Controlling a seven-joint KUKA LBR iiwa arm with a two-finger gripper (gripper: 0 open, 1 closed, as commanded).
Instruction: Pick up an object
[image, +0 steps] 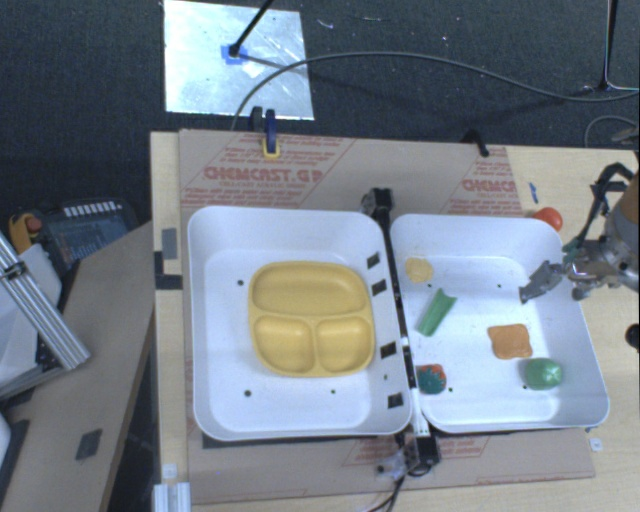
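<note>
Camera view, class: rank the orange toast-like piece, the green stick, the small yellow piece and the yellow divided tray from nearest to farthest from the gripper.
1. Orange toast-like piece, in the right bin just below the gripper.
2. Green stick, in the right bin's left half.
3. Small yellow piece, near the right bin's top left corner.
4. Yellow divided tray, in the left bin.

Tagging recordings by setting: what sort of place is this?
Probably a robotics lab bench: two white bins on a protective board, a gripper reaching in from the right, loose cables across dark carpet.
</note>
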